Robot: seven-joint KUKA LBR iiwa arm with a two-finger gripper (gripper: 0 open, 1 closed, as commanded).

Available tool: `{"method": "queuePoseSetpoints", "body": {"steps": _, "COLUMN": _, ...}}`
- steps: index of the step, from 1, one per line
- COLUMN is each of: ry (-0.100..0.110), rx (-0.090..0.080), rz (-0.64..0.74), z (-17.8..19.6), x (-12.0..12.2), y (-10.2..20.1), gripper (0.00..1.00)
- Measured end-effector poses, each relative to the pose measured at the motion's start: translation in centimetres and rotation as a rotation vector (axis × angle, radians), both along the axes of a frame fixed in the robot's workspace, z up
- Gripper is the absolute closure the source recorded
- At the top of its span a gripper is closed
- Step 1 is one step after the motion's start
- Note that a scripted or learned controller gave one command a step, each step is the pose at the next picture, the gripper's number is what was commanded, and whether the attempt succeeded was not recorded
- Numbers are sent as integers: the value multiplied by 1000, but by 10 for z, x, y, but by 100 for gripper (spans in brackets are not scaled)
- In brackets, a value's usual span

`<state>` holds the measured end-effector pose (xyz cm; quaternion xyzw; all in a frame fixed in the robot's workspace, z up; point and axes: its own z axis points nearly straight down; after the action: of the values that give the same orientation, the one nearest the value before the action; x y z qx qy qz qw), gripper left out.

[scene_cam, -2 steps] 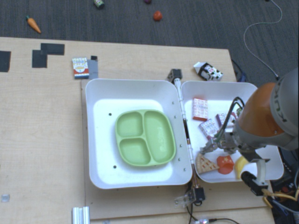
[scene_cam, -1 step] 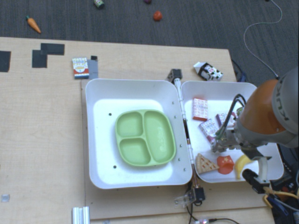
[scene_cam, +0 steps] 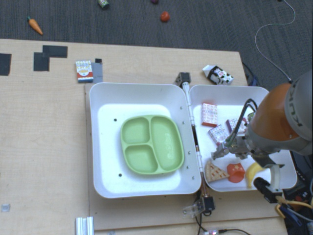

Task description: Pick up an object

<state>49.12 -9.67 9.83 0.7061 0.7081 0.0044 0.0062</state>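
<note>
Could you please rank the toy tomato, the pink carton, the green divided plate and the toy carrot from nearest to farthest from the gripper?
From the gripper:
1. Toy tomato, just below it in the right bin.
2. Pink carton, at that bin's top.
3. Green divided plate, in the left bin.
4. Toy carrot, on the carpet, top left.

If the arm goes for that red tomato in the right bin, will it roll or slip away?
Likely yes. The tomato looks round and glossy, so it may roll when nudged and slip from a pinch. It lies between the toast wedge and the banana, which could check a roll. It looks like a small toy, so probably light and rigid.
</note>
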Motion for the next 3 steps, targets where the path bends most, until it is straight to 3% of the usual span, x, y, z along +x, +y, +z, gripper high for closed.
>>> {"method": "queuePoseSetpoints", "body": {"steps": 1, "ry": 6, "rx": -1, "rz": -2, "z": -11, "x": -2, "y": 7, "gripper": 0}}
{"method": "queuePoseSetpoints", "body": {"steps": 2, "ry": -1, "rx": -1, "rz": 2, "z": 0, "x": 0, "y": 8, "gripper": 100}}
{"method": "queuePoseSetpoints", "body": {"steps": 3, "ry": 0, "rx": -1, "rz": 1, "z": 0, "x": 0, "y": 8, "gripper": 0}}
